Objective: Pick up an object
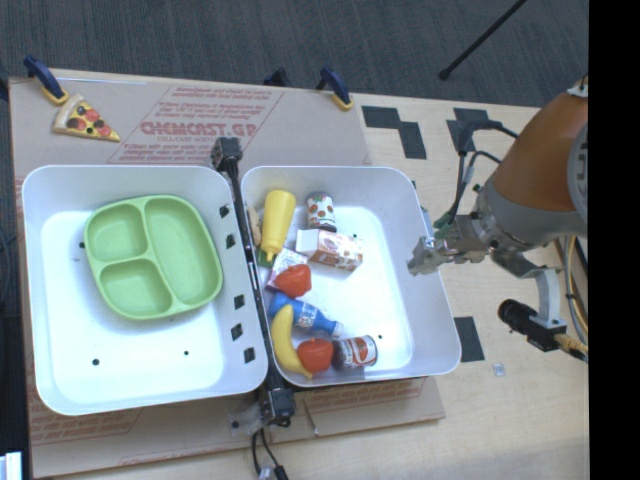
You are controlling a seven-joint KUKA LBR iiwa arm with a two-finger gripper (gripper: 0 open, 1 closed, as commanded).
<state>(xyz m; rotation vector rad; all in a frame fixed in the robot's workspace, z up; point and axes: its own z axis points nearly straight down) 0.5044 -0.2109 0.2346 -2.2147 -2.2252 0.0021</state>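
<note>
A: Report the layout, largest items first.

B: The bench [520, 408] carries two shallow white bins side by side. The left bin [60, 368] holds a green three-compartment plate [152, 256], resting flat toward the bin's upper left. The right bin [400, 298] holds the loose objects, grouped along its left wall. A brown cardboard sheet [300, 128] with red print lies under the far edges of both bins.

A: Arm position?

B: The arm [545, 168] enters from the right. The gripper [425, 259] sits at the right bin's right rim, apart from every object. At this angle the jaws are too small to read; I cannot tell how far open they are, and nothing is visible between them.

A: List the candidate objects.

B: A yellow mustard bottle [276, 220] lies at the upper left. Beside it stands a small can [320, 211], with a small carton [335, 252] just below. A red, tomato-like item [294, 280] sits mid-left, touching a blue-and-white bottle [312, 317]. A banana [285, 338] curves along the lower left wall, next to a red strawberry-like item [314, 355] and a second can [356, 351] lying on its side.

A: Anything outside the bins?

B: A toy pizza slice [84, 121] rests on the bench at upper left.
</note>
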